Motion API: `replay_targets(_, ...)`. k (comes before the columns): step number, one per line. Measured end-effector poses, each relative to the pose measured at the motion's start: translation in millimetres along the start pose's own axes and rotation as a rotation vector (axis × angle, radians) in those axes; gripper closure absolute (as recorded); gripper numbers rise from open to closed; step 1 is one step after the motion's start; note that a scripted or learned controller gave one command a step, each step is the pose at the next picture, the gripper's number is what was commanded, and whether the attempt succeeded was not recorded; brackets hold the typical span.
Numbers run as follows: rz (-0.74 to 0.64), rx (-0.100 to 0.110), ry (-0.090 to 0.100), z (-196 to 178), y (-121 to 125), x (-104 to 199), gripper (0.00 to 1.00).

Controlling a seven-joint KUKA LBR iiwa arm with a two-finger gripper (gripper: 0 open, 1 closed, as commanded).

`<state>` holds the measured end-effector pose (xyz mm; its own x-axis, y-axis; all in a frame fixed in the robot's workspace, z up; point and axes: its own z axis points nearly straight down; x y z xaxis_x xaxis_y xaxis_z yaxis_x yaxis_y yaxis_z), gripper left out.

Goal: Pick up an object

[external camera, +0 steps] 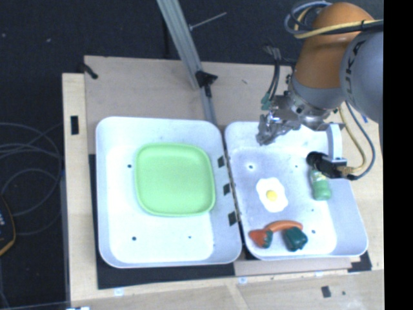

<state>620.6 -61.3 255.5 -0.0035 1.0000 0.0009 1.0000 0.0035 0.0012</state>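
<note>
I hang my gripper (270, 132) over the far edge of the right bin (345, 228); whether I'm spread or pinched I cannot tell. Nothing grabbed yet. The fried egg (271, 195) lies mid-bin, so next I must come nearer and drop.

A pale wooden bench top (142, 86) carried two shallow white plastic bins side by side, touching along their inner edges. The left bin (116, 237) and the right bin (348, 228) both rested on a black mat (103, 273) that showed beneath the left bin's lower edge. A slanted grey metal post (184, 37) met the bench behind the bins.
</note>
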Motion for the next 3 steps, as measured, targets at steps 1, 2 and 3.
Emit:
replay_targets(1,0.000,0.000,0.000,-5.5,-28.0,41.3,1.00)
replay_targets(2,0.000,0.001,0.000,6.4,-55.9,93.5,1.00)
replay_targets(3,0.000,0.000,0.000,2.9,-84.2,134.8,1.00)
